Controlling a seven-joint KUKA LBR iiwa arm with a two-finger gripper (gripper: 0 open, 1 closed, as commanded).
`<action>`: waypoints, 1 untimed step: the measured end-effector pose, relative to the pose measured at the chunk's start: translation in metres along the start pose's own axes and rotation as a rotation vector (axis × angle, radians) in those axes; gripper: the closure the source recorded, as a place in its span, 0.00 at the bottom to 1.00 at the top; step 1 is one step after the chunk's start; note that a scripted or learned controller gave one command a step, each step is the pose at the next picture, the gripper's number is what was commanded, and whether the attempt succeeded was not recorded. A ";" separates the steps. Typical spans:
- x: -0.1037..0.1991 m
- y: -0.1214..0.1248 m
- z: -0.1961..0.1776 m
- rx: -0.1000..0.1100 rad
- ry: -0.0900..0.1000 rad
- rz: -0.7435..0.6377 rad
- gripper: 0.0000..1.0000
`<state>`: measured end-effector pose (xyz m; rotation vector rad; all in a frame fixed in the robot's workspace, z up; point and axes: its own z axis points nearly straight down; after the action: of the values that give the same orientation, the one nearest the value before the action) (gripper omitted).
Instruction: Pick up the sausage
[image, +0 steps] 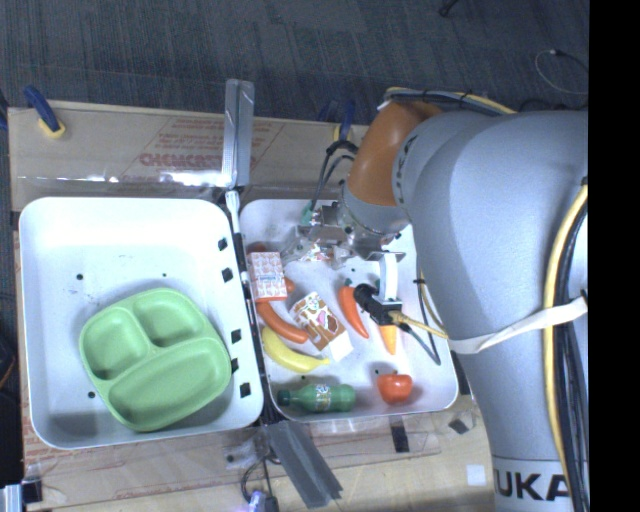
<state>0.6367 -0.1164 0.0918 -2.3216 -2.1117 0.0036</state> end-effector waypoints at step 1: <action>0.012 -0.019 0.000 -0.004 -0.012 0.137 0.00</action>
<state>0.6186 -0.1026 0.0921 -2.4700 -1.9544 0.0142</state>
